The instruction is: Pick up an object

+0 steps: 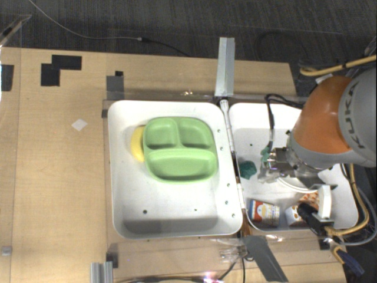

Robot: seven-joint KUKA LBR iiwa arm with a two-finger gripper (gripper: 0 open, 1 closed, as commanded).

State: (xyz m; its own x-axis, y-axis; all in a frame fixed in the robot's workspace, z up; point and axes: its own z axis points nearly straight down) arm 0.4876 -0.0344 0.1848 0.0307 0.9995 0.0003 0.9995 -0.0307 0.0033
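The pincer (271,163) hangs low in the right bin (259,108), under the arm (321,125); whether it is apart or together I cannot tell, since the wrist covers it from above; nothing shows clamped in it.

The likeliest thing to take is the teal lump (247,170); it lies on the bin floor just beside the pincer, toward the view's left, close to the wall between the two bins. A can (264,212) lies on its side near the front wall; an orange-and-white packet (308,203) sits further right, partly under the robot. The left bin (165,220) holds a green tray (179,147) with a yellow thing (136,144) tucked at its left edge; both are well apart from the pincer and look like poor choices from here.

The step in hand seems to be lining up on the lump; the pick itself is not yet done. To do it well, the pincer should be centred over the lump rather than beside it, and fully apart before it goes down; the lump is small and rounded, so an off-centre close would likely squirt it aside. The wall is the main hazard; the closing line is better set along the wall than across it, so that neither side strikes the rim. Lift straight up and slowly; check that the lump rises with it.
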